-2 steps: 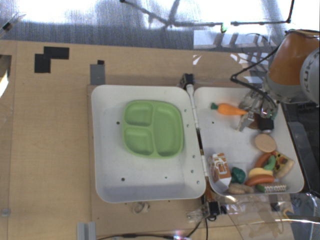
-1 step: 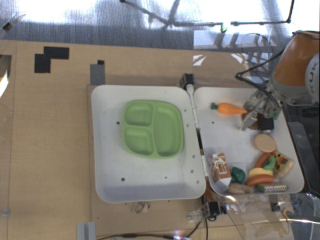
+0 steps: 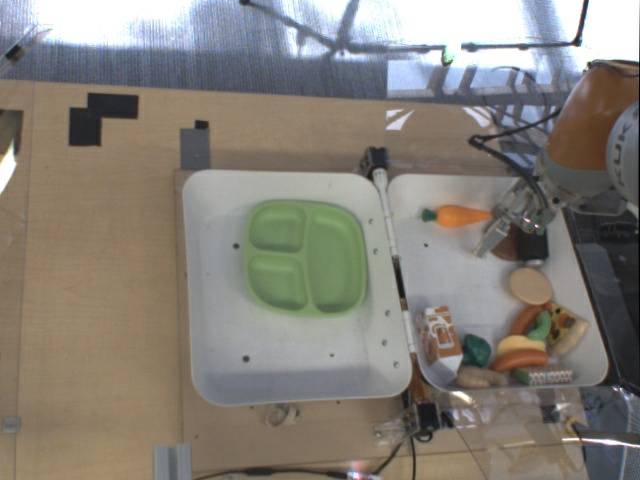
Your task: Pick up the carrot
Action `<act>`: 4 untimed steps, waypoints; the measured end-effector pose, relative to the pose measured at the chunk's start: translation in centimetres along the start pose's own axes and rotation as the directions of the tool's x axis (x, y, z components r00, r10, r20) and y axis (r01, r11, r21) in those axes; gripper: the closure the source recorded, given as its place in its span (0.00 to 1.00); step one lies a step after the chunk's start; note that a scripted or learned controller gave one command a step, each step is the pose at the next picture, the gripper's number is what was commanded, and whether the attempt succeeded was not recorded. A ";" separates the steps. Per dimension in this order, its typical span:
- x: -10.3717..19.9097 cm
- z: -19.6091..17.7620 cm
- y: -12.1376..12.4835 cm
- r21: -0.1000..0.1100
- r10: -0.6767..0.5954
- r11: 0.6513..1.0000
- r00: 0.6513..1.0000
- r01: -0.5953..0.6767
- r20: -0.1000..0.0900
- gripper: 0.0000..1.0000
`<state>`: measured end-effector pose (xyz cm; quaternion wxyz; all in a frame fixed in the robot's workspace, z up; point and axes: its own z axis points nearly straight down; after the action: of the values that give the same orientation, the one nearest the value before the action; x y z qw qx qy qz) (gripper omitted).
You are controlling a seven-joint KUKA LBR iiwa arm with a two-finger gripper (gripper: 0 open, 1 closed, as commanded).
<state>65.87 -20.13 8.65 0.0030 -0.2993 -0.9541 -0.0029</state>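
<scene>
The hand (image 3: 505, 230) hung open and empty just at the carrot's (image 3: 457, 216) three o'clock, where a shallow closing might have rolled it away.

A green divided plate (image 3: 304, 256) lies in the middle of the left white bin (image 3: 215, 348). Along the near edge of the right white bin (image 3: 410, 203) sits a cluster of toy foods: a small carton (image 3: 438, 334), a dark green piece (image 3: 476, 349), a hot dog (image 3: 521, 353), a pizza slice (image 3: 566, 329) and a tan round cookie (image 3: 530, 285) just beyond them.
</scene>
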 end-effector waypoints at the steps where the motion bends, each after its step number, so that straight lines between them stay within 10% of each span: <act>1: 1.9 0.0 2.8 0.015 -0.024 1.000 1.000 0.024 0.007 0.00; 2: 0.9 -17.8 0.6 0.001 -0.191 0.982 0.981 0.191 0.039 0.00; 4: 2.1 -9.2 3.7 0.000 -0.131 0.991 0.991 0.131 0.014 0.00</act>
<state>66.29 -16.00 17.84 -0.0038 -0.2363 -0.9717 -0.0016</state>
